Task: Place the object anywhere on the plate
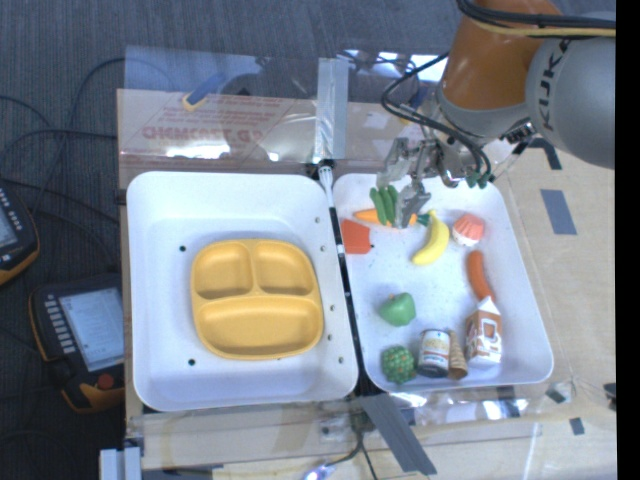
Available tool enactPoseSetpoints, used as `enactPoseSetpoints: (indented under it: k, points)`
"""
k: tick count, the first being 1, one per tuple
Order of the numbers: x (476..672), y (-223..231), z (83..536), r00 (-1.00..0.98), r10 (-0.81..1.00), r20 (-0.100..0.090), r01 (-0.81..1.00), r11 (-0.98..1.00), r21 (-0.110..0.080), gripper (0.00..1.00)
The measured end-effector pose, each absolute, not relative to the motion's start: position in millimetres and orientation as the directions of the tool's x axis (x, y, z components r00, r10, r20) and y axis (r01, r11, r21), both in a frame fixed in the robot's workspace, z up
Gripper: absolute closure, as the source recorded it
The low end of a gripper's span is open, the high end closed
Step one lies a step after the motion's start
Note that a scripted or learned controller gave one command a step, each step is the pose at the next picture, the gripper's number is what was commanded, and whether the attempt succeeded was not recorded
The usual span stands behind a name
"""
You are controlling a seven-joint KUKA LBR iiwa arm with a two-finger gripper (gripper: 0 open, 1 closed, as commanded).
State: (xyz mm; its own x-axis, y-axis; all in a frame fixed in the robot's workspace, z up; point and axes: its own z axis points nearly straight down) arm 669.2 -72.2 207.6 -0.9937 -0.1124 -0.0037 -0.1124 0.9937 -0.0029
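A yellow divided plate lies in the left white bin. My gripper hangs over the back left corner of the right bin, below the orange wrist band. Right under it lies a bunch of green beans, with a small carrot beside it. The gripper overlaps the beans' right side, and I cannot tell whether it touches them. A yellow banana lies just right of the gripper.
The right bin also holds an orange-red block, a strawberry-like piece, a sausage, a green pepper, broccoli, a can and a carton. A ridge divides the two bins.
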Motion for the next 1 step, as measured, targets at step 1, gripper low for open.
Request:
enactPoseSetpoints:
  k: [1]
  points:
    - [604.6, 0.4, 244.4, -0.974, -0.228, -0.003, -0.228, 0.974, 0.0, 1.0]
